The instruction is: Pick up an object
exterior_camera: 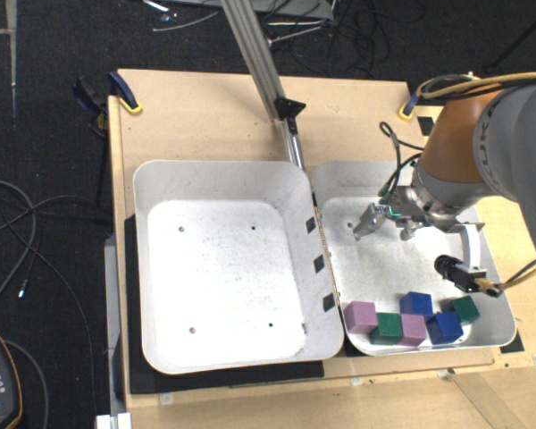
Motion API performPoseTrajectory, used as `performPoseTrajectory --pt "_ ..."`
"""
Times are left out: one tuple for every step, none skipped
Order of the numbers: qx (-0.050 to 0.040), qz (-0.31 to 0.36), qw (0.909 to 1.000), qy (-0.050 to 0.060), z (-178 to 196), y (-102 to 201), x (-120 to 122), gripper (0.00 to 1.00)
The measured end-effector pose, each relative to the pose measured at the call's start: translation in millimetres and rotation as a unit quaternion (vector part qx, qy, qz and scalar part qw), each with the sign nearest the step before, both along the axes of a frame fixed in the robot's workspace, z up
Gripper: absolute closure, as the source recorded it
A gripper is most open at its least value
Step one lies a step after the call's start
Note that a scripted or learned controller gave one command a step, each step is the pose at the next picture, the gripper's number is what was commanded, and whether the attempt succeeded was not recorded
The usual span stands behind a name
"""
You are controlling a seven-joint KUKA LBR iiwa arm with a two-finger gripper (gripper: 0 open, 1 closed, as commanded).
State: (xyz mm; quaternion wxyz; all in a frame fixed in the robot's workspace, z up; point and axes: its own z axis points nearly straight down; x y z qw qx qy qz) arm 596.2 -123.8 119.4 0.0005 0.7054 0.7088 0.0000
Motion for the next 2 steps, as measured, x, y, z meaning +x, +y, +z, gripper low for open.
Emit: performPoseTrajectory --pt "0.0006 -0.001 1.0000 0.002 -26 22 -11 0.00" --pt "-0.0007 0.000 1.0000 -0.005 70 19 12 0.00"
